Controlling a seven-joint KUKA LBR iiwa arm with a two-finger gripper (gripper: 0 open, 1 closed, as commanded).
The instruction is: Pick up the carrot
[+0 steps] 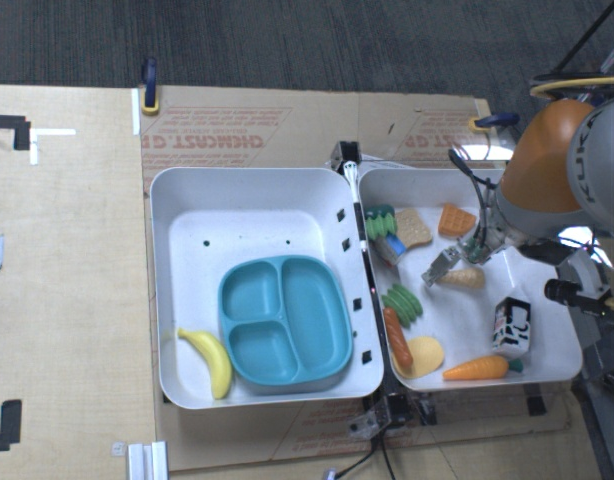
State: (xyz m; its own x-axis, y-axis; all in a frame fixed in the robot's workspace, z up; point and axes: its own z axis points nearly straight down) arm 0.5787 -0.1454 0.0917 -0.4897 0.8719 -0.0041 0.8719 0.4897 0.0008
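Bright, even light (soft shadows); slightly soft focus.

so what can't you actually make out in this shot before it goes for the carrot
- Gripper, camera view: small and seen at a slant, so its finger state is unclear.
- Arm: cut off by the right edge beyond the orange band.
- Milk carton: print too small to read.
- Pale item by the gripper: partly covered by it, identity unclear.
- Carrot: fully visible, lying by the right bin's front wall.

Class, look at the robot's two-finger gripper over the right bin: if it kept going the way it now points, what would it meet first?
The gripper points down-left. Bare white floor of the right bin comes first, probably; the ridged green vegetable lies just beyond. Depth is unclear.
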